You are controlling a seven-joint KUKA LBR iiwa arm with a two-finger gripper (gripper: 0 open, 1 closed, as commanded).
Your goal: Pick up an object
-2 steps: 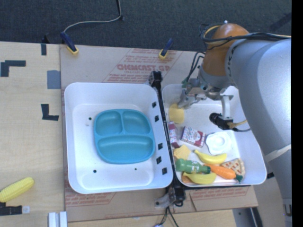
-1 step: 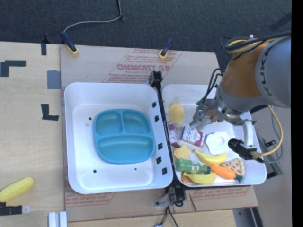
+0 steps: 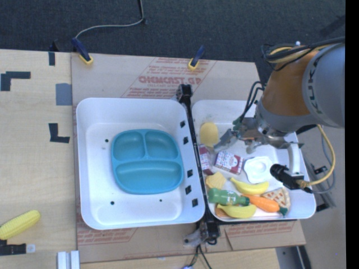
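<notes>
Camera view looks down at a slant on the right bin (image 3: 307, 209), where the toys to be picked lie crowded: a yellow lemon-like piece (image 3: 208, 132) near the divider, a small red-and-white packet (image 3: 227, 161) below it, a fried egg (image 3: 257, 168), two bananas (image 3: 249, 186), a green bottle (image 3: 227, 196), a carrot (image 3: 263, 204) and a waffle-like wedge (image 3: 277, 195) toward the near edge. The gripper (image 3: 238, 134) sits low over this bin between the lemon piece and the egg, just above the packet — whether its fingers are apart or closed cannot be told, and nothing is seen between them. The grey arm with its orange band (image 3: 286, 88) reaches in from the right. The left bin (image 3: 84, 150) holds a blue divided plate (image 3: 147, 160). Outside the bins, a yellow corn cob (image 3: 19, 223) lies on the bench (image 3: 33, 122) — well apart, at the near left.
</notes>
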